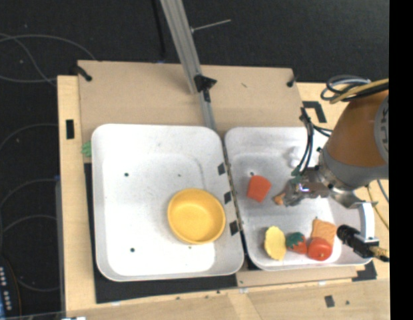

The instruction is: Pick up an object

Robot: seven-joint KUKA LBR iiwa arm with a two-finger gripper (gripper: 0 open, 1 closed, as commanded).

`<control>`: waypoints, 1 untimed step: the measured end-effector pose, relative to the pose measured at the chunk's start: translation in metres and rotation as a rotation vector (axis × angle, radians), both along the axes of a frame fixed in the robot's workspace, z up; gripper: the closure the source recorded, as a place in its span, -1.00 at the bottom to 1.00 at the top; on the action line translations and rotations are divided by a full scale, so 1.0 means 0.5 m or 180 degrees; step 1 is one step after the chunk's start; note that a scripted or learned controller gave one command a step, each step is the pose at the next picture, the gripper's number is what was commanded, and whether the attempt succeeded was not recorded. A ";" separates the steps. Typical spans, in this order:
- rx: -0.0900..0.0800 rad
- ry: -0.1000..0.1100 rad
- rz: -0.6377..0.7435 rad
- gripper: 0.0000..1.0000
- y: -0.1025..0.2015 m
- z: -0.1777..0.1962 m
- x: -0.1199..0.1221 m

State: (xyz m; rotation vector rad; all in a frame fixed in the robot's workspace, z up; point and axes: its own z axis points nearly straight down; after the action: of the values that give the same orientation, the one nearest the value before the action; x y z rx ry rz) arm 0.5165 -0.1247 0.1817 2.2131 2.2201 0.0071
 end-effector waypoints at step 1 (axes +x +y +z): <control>0.0000 0.0001 0.0003 1.00 -0.002 0.108 0.004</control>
State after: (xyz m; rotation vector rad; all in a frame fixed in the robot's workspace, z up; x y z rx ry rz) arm 0.5186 -0.1257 0.2355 2.2122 2.2212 0.0068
